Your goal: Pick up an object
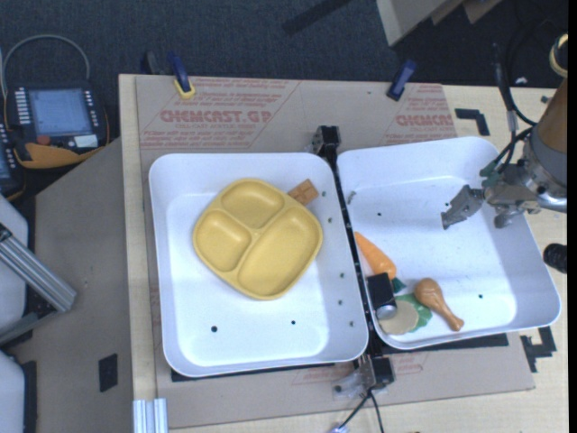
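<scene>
A smooth yellow plastic plate point(258, 238) with three rounded compartments is seen lying flat in the middle of the left bin point(180, 332); a small brown block point(304, 191) is partly hidden behind its upper right rim. Both bins are glossy white trays with rounded corners, set on a board point(270, 106) printed with red lettering. In the right bin point(532, 305), an orange carrot point(375, 255) lies against the left wall, its long axis running from upper left to lower right. Near the bottom left corner a tan toy drumstick point(438, 302) is laid with its thin end pointing lower right, beside a dark object point(381, 293) and a pale green disc point(406, 319), both hard to make out. The gripper point(484, 207) is held near the right bin's upper right corner, its grey fingers apparently spread, with nothing between them; the arm is cut off by the right edge.
</scene>
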### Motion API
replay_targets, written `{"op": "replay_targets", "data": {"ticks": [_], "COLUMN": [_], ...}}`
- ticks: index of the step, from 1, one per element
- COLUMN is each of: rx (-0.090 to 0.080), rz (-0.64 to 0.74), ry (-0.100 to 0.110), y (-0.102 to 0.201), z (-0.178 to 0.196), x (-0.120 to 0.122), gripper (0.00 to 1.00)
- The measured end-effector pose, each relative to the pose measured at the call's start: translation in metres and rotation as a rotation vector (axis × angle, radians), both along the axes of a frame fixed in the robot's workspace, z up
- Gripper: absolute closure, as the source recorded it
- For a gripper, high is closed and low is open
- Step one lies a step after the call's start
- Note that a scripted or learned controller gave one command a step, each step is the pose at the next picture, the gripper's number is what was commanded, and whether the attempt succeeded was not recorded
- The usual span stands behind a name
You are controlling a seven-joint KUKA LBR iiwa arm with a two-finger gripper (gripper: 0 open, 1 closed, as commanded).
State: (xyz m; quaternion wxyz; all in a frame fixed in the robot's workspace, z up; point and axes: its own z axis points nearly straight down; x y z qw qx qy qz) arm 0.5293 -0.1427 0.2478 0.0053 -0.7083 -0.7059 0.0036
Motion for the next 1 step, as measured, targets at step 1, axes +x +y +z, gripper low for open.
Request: {"op": "replay_targets", "data": {"ticks": [1], "rx": [-0.002], "rz": [0.003], "ry": [-0.012], "y": [0.0003], "z": [0.0062], "x": [0.0024], "gripper": [0.00]}}
